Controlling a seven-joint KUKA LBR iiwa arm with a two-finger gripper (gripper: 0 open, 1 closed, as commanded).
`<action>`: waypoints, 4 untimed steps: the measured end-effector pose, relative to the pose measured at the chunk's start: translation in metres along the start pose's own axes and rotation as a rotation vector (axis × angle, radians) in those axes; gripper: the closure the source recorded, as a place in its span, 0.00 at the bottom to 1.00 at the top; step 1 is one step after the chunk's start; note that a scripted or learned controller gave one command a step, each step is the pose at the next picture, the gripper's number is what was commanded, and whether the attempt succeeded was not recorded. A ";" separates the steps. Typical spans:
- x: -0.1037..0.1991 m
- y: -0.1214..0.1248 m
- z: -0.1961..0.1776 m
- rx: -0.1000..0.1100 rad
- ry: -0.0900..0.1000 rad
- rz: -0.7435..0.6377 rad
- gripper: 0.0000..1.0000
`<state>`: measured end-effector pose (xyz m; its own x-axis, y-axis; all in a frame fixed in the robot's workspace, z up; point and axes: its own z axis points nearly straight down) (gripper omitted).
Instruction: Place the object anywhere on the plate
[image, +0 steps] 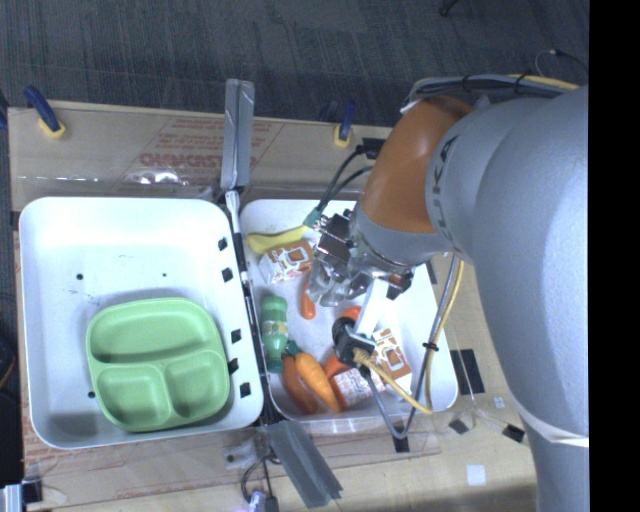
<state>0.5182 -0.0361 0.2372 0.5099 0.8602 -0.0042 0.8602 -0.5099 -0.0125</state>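
The grey arm with the orange band (470, 200) reaches in from the right and covers much of the right-hand shallow white bin (440, 390). The left-hand shallow white bin (60, 300) holds the green three-compartment plastic plate (155, 362), lying towards its near side with nothing on it.

The two-finger gripper (327, 288) sits low over the far-left part of the right bin, among crowded items: a yellow banana-shaped toy (272, 241) at the far side, a small white-and-orange carton (287, 263) just beside it, a green bottle-shaped item (273, 322) along the left wall, an orange carrot-shaped toy (308, 380) at the near side, and a small orange piece (307, 306) directly under the gripper.

Risks, as judged: the clutter may cause a grasp of two items or none; a loose hold may drop the item on crossing the divider between the bins.

Jaw opening: cannot tell; the wrist hides it. No object is seen held. Which item is the target is uncertain; all remain in the right bin.
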 end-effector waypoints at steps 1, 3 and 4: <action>0.092 -0.040 0.050 -0.002 -0.002 0.094 1.00; 0.083 -0.098 0.050 -0.002 -0.003 0.299 1.00; 0.168 -0.110 -0.010 -0.007 0.001 0.467 1.00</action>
<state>0.5093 0.1643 0.2480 0.8426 0.5384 -0.0072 0.5384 -0.8427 -0.0029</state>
